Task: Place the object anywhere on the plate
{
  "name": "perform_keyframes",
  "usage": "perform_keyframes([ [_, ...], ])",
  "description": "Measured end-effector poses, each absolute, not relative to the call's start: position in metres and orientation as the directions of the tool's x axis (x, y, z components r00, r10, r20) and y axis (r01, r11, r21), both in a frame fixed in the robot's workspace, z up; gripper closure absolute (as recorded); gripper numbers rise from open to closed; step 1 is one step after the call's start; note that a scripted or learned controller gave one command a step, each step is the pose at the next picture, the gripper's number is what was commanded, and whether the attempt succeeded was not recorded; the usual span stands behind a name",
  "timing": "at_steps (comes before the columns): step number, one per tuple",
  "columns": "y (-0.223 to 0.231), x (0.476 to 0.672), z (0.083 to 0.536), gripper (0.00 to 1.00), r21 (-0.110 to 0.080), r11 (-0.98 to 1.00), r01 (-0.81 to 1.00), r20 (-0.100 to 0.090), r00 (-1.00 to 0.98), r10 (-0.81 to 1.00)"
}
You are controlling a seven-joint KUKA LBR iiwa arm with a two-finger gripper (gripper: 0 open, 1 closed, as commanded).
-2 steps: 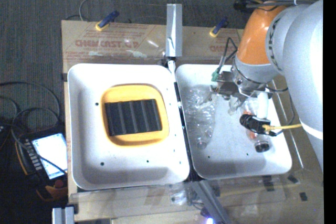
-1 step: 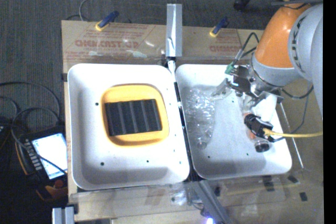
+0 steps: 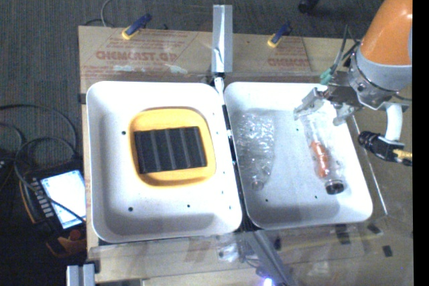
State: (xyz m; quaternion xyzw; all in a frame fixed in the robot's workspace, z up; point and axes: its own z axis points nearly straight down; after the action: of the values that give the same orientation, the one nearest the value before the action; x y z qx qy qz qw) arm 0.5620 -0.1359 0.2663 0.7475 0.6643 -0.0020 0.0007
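Hovering — end effector [image 3: 320, 106] above tube [image 3: 320, 156] — right bin [image 3: 295, 211].

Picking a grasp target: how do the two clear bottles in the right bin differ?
The bottle near the gripper, at, holds something orange-red and has a dark cap; the crumpled bottle looks wholly clear. The first looks slimmer and straighter; the second looks wider and crushed. Both lie flat in the right bin.

There are two bins [image 3: 100, 144], one plate [image 3: 173, 147], two clear bottles [image 3: 258, 144], two clamps [image 3: 136, 26] and one gripper [image 3: 322, 107].
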Motion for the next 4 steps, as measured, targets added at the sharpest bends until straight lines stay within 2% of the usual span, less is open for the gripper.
perform_keyframes([
  [1, -0.174, 0.62, 0.27, 0.0, -0.001, -0.353, 0.936, -0.005, 0.353, 0.936],
  [2, -0.215, 0.666, 0.223, 0.0, 0.0, -0.501, 0.865, -0.006, 0.501, 0.865],
  [3, -0.19, 0.668, 0.306, 0.0, 0.001, -0.402, 0.916, -0.005, 0.402, 0.916],
  [4, -0.196, 0.669, 0.376, 0.0, 0.0, -0.425, 0.905, -0.003, 0.425, 0.905],
])
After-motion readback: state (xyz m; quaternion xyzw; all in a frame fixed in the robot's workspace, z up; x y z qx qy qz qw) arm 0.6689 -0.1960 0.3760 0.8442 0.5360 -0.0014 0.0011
